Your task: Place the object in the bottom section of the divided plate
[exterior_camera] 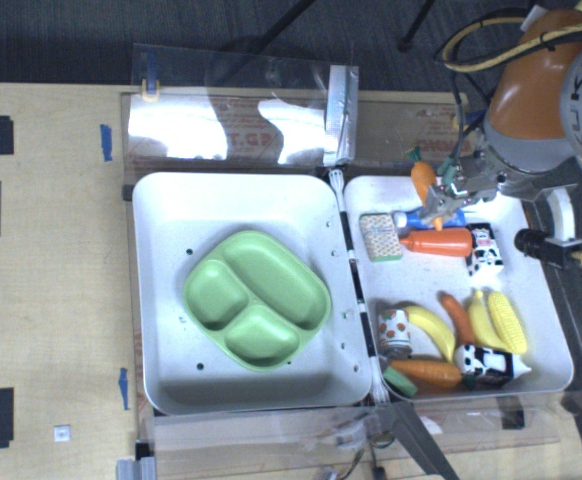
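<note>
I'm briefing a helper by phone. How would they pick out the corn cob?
Look at the right bin, the one crowded with toy food. Near its right wall, toward the lower half, lies the corn cob. It alone is yellow with a bumpy kernel texture; the bananas beside it are smooth.

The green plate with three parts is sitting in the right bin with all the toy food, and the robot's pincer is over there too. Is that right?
Not quite. The green plate sits in the left bin, by itself. The toy food, like the corn and the banana, is in the right bin, and the pincer is over that right bin. The camera view shows this.
</note>
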`<action>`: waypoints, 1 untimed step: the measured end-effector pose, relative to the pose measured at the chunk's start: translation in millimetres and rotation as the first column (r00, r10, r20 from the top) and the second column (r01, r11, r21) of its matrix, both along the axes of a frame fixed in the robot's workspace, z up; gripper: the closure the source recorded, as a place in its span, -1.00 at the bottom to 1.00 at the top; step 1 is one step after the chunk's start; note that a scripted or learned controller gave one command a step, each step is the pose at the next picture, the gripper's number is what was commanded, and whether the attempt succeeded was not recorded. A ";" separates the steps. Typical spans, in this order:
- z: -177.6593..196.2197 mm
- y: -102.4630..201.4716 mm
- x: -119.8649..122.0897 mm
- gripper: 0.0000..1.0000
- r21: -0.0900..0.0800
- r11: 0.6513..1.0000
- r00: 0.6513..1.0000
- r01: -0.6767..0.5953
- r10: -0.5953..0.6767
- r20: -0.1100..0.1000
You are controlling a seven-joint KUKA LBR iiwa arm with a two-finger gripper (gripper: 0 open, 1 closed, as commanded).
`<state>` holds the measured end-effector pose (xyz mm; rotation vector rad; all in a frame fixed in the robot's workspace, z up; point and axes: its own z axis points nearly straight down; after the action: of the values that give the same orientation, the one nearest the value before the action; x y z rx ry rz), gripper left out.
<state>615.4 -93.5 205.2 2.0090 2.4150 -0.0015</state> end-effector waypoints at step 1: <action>-1.0 35.7 -28.7 1.00 0.001 1.000 1.000 -0.027 0.027 -0.001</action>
<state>586.7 -57.8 204.2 1.9772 2.4434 -0.0011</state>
